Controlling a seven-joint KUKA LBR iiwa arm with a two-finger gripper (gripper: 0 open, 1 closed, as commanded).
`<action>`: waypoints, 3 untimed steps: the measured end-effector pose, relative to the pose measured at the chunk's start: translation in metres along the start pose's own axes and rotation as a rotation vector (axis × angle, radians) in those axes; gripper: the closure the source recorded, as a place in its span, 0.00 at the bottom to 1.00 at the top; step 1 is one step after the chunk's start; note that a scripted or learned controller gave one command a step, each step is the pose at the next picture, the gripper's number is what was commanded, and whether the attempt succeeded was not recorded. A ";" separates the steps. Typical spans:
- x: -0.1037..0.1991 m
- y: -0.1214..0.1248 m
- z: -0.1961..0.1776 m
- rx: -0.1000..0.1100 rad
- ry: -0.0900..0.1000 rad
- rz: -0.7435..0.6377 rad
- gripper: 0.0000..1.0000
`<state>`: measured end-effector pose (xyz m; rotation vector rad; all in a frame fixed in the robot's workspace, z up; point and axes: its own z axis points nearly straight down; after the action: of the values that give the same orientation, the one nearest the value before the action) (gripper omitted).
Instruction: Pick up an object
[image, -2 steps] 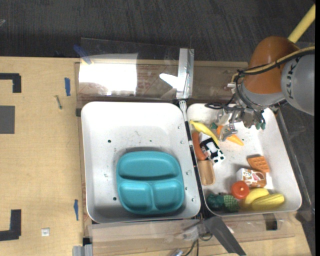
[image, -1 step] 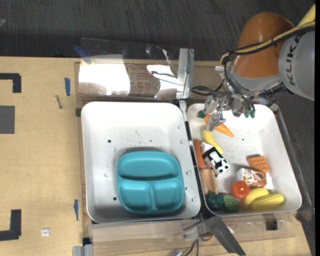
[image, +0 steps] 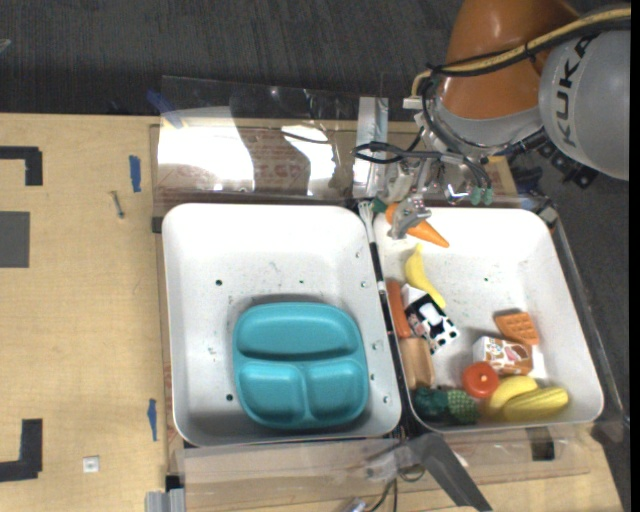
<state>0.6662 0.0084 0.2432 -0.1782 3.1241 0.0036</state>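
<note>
At the far-left corner of the right bin (image: 560, 260), my hand (image: 412, 213) sits low over the toy carrot (image: 430, 234). I can't tell from this angle how the hand is set or whether it has the carrot; wrist hardware and cables hide it. The carrot's thick end lies touching or just under the hand, its tip pointing away from the divider wall, toward the bin's middle.

Everything else, placed off the carrot:
- banana (image: 417, 271) just nearer the camera, along the divider
- black-and-white block (image: 433, 324) beyond the banana, with a reddish sausage-like piece (image: 398, 306) beside it against the divider
- the near-right cluster, well apart from the carrot: waffle piece (image: 516, 327), small carton (image: 501, 354), tomato (image: 480, 380), yellow pieces (image: 528, 397), green piece (image: 445, 404)
- teal divided tray (image: 298, 364) in the left bin (image: 200, 250), well apart, irrelevant to this pick

My read: the carrot is the target and the step is the grasp itself. To do it well:
1. Straddle the thick end, not the taper, or it'll squirt out.
2. Close across the short axis.
3. Mind the corner: bin wall and divider are close, so one side could catch the rim.
4. Lift straight up, then check the carrot really is in the grip before calling it.

Main risk: a glancing close that nudges the carrot into the banana.
</note>
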 end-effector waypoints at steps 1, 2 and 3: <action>0.000 -0.027 -0.034 0.002 0.002 -0.198 1.00; 0.001 -0.017 0.002 -0.002 0.011 -0.343 1.00; 0.000 -0.011 0.010 -0.003 0.010 -0.479 1.00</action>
<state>0.6678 -0.0024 0.2329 -0.9165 3.0021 0.0025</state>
